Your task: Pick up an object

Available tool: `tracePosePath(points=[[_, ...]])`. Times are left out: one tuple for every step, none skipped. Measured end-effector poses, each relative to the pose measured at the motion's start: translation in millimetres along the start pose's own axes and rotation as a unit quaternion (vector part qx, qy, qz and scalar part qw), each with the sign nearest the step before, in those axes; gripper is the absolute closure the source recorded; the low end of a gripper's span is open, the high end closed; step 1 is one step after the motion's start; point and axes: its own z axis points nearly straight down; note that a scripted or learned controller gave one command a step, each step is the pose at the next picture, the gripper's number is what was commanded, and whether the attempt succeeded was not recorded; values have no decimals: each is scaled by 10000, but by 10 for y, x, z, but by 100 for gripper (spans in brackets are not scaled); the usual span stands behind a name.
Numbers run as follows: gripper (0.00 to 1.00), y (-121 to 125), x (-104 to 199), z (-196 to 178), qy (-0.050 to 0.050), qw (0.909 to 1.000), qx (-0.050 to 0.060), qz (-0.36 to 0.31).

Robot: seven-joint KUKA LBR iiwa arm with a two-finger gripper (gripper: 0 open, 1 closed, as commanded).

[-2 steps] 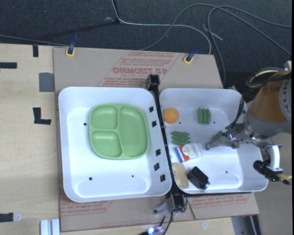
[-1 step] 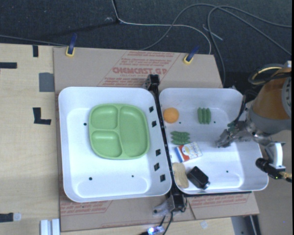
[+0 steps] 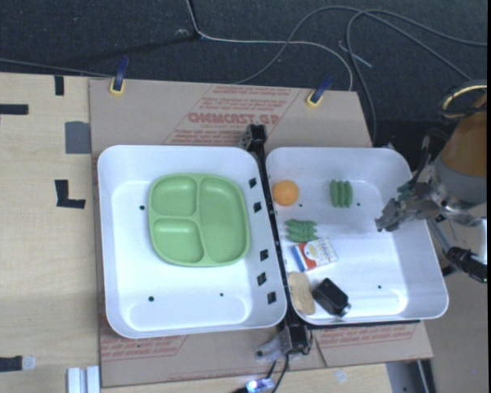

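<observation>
The right bin (image 3: 409,301) holds an orange ball (image 3: 286,192), a green pea-pod piece (image 3: 340,193), a second green piece (image 3: 301,230), a white packet with red and blue print (image 3: 313,255), a tan bread-like piece (image 3: 301,292) and a black block (image 3: 331,296). My gripper (image 3: 390,219) hangs over the right side of that bin, well right of all these objects. Nothing shows between its fingers.
The left bin (image 3: 114,244) carries a green divided plate (image 3: 200,219). Black clips line the rims where the two bins meet (image 3: 263,219). Cables run across the dark floor behind the bench. The arm's orange band (image 3: 466,142) is at the right edge.
</observation>
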Motion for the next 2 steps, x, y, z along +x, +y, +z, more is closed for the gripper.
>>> tracePosePath(points=[[100,-86,42,-515,1,10000,1,0],[100,-67,65,-928,1,10000,6,-4]])
